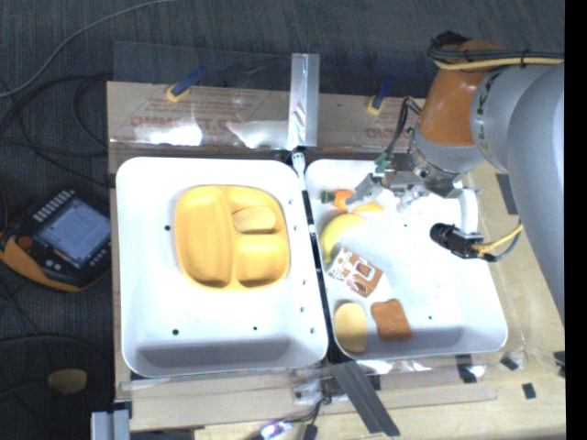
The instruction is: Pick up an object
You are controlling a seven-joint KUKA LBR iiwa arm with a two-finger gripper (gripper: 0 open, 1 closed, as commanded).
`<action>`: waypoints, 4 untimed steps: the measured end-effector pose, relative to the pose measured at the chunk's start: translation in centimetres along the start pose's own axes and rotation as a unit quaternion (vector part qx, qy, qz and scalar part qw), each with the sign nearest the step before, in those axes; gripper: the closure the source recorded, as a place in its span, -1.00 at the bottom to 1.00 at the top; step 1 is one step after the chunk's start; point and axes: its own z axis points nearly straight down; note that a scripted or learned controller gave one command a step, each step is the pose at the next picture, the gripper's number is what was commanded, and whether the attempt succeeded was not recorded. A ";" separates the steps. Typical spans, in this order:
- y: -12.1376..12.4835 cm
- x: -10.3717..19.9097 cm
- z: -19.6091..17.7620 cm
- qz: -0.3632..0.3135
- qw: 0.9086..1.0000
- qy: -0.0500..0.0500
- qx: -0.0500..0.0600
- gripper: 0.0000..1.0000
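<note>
My gripper (376,187) hangs low over the back of the right bin (440,291), just above a small orange piece (341,196) and a yellow rounded fruit (336,234). I see nothing held in it. Nearer the front lie a small printed carton (354,273), a round tan bun (349,325) and a brown toast-like piece (392,319). The left bin (147,319) holds a yellow divided tray (206,246) with a tan bread-like piece (255,219) in its upper right compartment.
The grey arm with its orange band (454,108) fills the upper right, and a black cable fitting (454,237) hangs over the right bin. A metal post (304,99) stands behind the bins' shared wall. A hand-held controller (69,236) lies on the floor at left.
</note>
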 end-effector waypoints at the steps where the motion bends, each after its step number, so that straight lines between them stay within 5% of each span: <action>1: 2.5 0.6 5.9 -0.050 0.999 -0.003 -0.005 -1.00; 2: 1.6 0.9 5.9 -0.087 0.996 -0.003 -0.006 -1.00; 3: 1.4 0.6 4.7 -0.088 0.996 -0.003 -0.001 1.00; 4: -2.4 5.9 -3.6 -0.212 0.977 0.000 -0.001 1.00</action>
